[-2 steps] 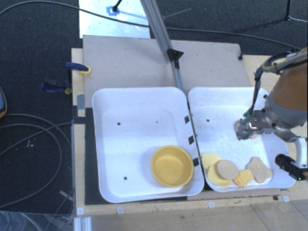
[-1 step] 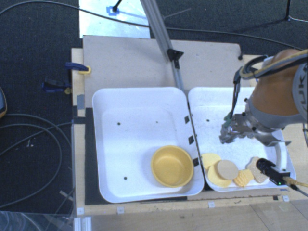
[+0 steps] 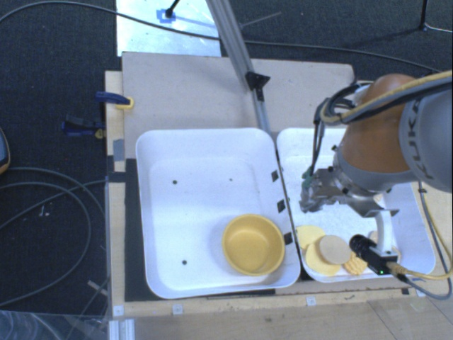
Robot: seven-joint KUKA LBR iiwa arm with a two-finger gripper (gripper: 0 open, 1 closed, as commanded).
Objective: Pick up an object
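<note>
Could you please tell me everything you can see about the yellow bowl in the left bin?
The yellow bowl is a small round bowl, plain yellow all over, with a smooth matte look like plastic. It stands upright with its mouth facing up, and nothing is visible inside it. It sits on the floor of the left bin, in the near right corner, close to the wall that borders the right bin. Only the bin floor touches it; the gripper is apart from it, over the right bin.
</note>
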